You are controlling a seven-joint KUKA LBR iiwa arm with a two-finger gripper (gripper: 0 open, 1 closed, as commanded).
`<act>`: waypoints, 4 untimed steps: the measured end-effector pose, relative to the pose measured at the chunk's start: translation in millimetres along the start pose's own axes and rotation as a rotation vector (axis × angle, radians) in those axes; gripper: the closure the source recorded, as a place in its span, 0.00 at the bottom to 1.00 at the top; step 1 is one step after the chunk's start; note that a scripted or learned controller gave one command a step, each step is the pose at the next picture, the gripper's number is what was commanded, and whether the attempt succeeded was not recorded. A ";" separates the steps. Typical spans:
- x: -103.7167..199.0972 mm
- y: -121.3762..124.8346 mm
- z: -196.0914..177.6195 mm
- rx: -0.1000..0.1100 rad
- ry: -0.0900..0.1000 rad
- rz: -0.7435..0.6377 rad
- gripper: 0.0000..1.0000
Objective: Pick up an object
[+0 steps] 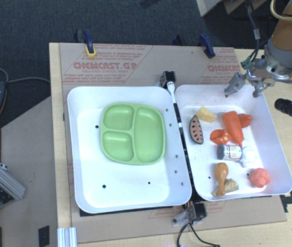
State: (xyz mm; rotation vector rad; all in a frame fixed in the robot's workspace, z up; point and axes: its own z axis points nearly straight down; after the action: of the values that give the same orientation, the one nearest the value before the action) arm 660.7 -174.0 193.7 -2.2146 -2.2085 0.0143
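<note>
Two shallow white plastic bins sit side by side on the bench [135,60], which is covered by a brown cardboard-like sheet printed with red lettering. The left bin [84,184] holds one thing: a pale green, smooth plastic plate with three compartments [133,133], rounded at the corners and lying flat.

The right bin [274,138] holds seven toy foods. One yellow wedge like a cheese slice [206,115] lies near the bin's far left. Just beside it stands one watermelon slice [196,129], dark-rinded with a red seeded face. One long orange carrot-like piece [233,127] lies across one glossy red pepper-like piece [219,136]. Below them lies one small can with a pale label [232,152]. One tan drumstick [222,179] lies near the front edge, and one rounded pink-red fruit [259,177] sits at the front right corner.

The arm's grey metal gripper [245,87] hovers over the far rim of the right bin, apart from all the toys. Its jaws are spread open, with nothing between them.
</note>
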 end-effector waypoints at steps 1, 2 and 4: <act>0.4 3.0 -10.4 -0.016 -0.003 -0.003 0.00; -5.9 -4.2 44.2 -0.011 -0.003 -0.002 0.00; -8.1 -11.8 110.1 -0.013 -0.003 -0.004 0.00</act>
State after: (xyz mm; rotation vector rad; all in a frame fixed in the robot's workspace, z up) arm 647.0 -181.7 83.8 -2.2175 -2.2212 0.0032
